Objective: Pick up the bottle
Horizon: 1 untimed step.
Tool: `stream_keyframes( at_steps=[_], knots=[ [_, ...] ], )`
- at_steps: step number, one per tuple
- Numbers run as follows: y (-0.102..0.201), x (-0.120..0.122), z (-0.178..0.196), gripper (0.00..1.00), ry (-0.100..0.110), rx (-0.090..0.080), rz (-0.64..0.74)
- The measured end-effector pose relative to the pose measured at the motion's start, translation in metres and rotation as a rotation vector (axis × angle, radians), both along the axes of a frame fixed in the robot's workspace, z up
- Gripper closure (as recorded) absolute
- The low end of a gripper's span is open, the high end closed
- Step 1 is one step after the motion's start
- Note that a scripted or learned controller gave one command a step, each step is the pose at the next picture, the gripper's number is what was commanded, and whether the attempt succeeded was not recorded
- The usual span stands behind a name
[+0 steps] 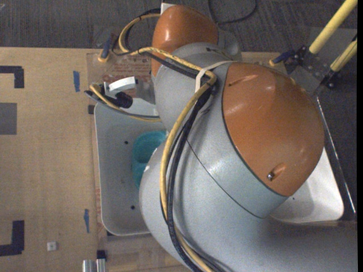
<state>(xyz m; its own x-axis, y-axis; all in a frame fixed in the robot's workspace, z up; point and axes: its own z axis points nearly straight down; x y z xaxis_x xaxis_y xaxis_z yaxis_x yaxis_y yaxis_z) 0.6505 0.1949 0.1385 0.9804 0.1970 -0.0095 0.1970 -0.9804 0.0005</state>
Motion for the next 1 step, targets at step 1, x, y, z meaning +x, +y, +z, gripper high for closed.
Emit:
stream_keyframes(
  at_steps=[1],
  knots=[
    [0.0221,0.0007,-0.0478,0.0,-0.01,0.004,0.04]
  ],
)
